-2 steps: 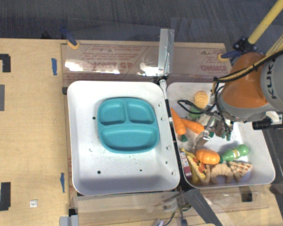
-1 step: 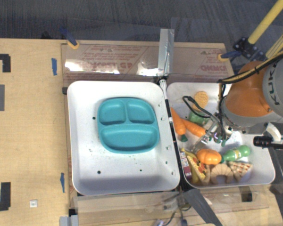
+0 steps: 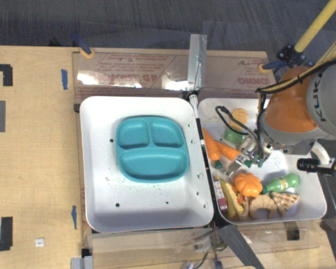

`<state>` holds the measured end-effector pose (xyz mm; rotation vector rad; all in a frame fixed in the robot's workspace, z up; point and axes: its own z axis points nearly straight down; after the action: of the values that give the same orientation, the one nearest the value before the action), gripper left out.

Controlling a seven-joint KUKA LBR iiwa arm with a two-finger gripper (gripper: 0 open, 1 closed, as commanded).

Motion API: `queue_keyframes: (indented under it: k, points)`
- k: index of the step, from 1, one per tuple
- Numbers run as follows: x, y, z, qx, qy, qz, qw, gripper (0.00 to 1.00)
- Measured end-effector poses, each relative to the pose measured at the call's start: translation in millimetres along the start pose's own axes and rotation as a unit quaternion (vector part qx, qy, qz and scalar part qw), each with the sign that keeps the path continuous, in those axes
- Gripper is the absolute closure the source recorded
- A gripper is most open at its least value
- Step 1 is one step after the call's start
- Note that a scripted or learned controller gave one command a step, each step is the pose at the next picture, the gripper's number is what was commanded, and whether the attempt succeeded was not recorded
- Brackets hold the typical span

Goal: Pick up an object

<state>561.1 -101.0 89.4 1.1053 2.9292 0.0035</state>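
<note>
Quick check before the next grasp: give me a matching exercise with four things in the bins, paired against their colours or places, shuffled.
Things:
1. divided plate
2. carrot
3. small pumpkin
4. end effector

Descriptions:
A. orange, rounded, near the middle of the right bin
B. teal, alone in the left bin
C. low over the right bin, just above the pumpkin
D. orange, long, along the right bin's left side

Pairs: 1-B, 2-D, 3-A, 4-C
</note>
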Motion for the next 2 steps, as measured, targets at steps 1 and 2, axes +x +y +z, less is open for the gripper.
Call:
queue_keyframes:
  k: [1,2]
  points:
    - [-2,2,-13,-0.003,-0.005,-0.001,1.0,1.0]
    - [-21,56,-109,-0.001,0.0,0.027,0.9996,1.0]
